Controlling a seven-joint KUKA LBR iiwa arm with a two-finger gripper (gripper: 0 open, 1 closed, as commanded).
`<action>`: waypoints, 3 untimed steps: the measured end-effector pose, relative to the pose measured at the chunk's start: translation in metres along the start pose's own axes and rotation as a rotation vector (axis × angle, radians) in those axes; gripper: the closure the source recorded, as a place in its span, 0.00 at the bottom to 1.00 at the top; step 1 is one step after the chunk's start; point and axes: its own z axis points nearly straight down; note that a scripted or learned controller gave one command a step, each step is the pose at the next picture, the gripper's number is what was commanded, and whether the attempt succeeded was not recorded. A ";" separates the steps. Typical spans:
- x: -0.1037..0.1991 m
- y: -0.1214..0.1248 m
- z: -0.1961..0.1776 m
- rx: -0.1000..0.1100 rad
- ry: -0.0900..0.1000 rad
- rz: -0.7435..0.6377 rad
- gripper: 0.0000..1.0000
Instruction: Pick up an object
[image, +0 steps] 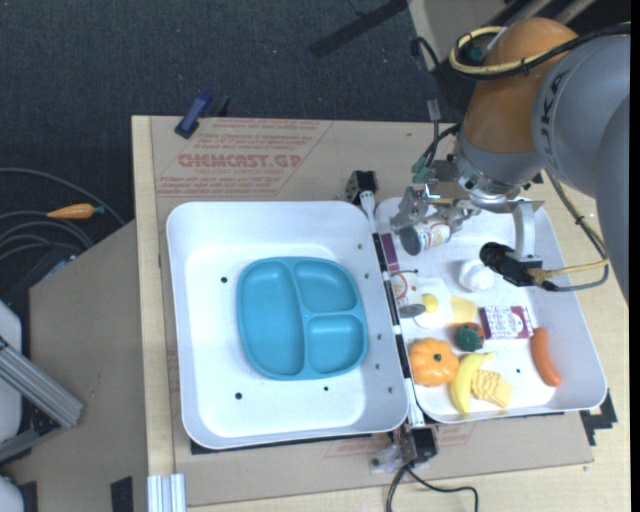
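Hovering over the far end of the right bin (575, 330), the gripper (432, 212) sits just above a small bottle-like item (436, 236) with an orange-and-white label; whether its jaws stand apart or together I cannot tell. The step in hand looks like the approach, with nothing yet lifted. Toward 5 o'clock from the gripper lie the other candidates: a white cap-shaped piece (472, 274), a maroon carton (507, 322), a sausage (546, 357), a small pumpkin (433, 362), a banana (464, 378) and a corn cob (491, 387). A blue divided plate (300, 316) rests in the left bin (195, 300). Next, the arm likely needs a straight descent centred on the bottle, clear of the bin's wall at 9 o'clock.
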 end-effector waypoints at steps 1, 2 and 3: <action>0.023 -0.048 -0.054 0.004 0.000 0.001 1.00; 0.037 -0.102 -0.078 0.006 0.000 0.001 1.00; 0.043 -0.147 -0.077 0.006 0.000 0.002 1.00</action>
